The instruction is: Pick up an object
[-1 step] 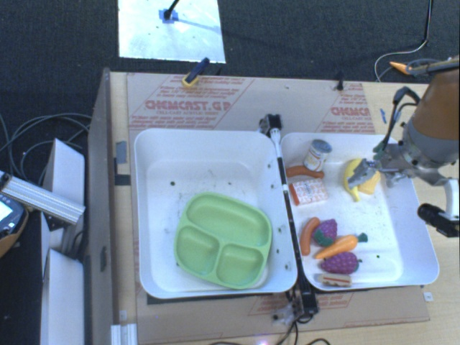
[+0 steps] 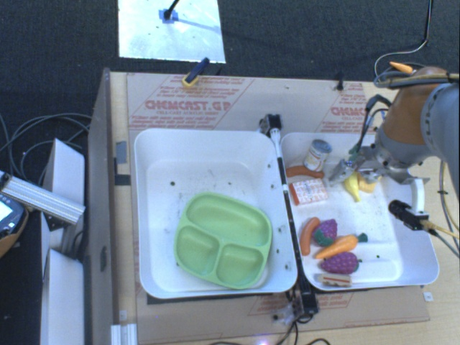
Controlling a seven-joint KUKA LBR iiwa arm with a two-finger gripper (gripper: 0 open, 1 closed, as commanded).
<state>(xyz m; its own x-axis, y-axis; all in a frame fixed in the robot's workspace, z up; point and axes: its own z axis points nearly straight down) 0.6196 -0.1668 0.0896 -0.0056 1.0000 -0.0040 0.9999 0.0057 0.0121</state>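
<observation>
The right bin holds several toy foods. A yellow banana lies near its upper middle, and my gripper hangs right over the banana's upper end, touching or almost touching it. To the left of the gripper stand a small white jar, an orange hot dog and a red-checked waffle piece. Lower down lie an orange sausage, a purple grape bunch, a carrot, a second grape bunch and a bread slice.
The left bin bears a green divided plate. A black divider clip sits where the two bins meet. The grey arm with its orange band comes in over the right bin's upper right corner. A black cable part hangs at the bin's right side.
</observation>
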